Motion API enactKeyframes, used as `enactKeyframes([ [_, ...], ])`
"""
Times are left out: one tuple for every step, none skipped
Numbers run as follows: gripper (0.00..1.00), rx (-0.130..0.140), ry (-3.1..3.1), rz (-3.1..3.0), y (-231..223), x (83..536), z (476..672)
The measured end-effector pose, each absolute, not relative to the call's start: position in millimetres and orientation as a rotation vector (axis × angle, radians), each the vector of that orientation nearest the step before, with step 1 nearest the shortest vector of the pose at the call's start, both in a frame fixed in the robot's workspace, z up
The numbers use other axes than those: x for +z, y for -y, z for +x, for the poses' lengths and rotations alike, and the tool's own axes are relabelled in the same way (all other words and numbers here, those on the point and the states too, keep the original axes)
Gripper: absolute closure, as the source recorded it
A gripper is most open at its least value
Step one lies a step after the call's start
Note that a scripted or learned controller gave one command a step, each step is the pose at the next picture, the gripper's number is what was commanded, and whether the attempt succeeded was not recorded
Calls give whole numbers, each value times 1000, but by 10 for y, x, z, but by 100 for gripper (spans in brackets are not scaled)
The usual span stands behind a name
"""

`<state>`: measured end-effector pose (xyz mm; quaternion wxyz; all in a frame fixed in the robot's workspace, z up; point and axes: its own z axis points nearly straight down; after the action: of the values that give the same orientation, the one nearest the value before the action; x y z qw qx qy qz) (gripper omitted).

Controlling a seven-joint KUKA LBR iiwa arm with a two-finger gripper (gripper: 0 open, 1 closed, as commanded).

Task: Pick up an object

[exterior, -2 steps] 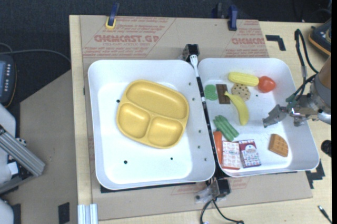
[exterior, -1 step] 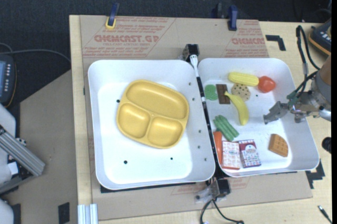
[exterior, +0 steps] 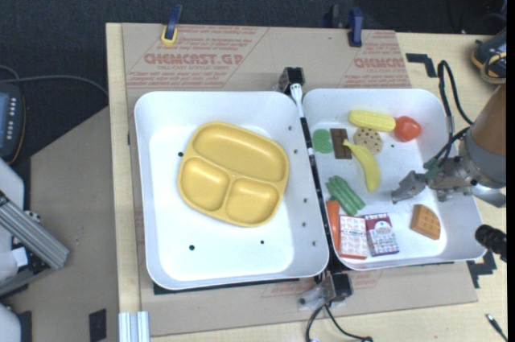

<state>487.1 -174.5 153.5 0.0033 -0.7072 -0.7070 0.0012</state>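
We view the bench point(exterior: 241, 51) from one fixed camera mounted above, looking down at a slant. Both white bins point(exterior: 153, 171) fit in frame; the arm point(exterior: 491, 131) enters from the right.

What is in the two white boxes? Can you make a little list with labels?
left bin: a yellow plate with three sections
right bin: toy food and small packets
top of right bin: corn, tomato, cookie, green round piece, brown bar
middle: banana, green beans
bottom: carrot, two red and white packets, waffle
claw: over the right bin, between banana and waffle, holding nothing that I can see
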Motion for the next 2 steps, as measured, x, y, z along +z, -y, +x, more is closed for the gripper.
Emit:
enactKeyframes([
  [0,0,2221,-2220,1766,972,4962],
  [0,0,2221,-2221,1763,844,4966],
])
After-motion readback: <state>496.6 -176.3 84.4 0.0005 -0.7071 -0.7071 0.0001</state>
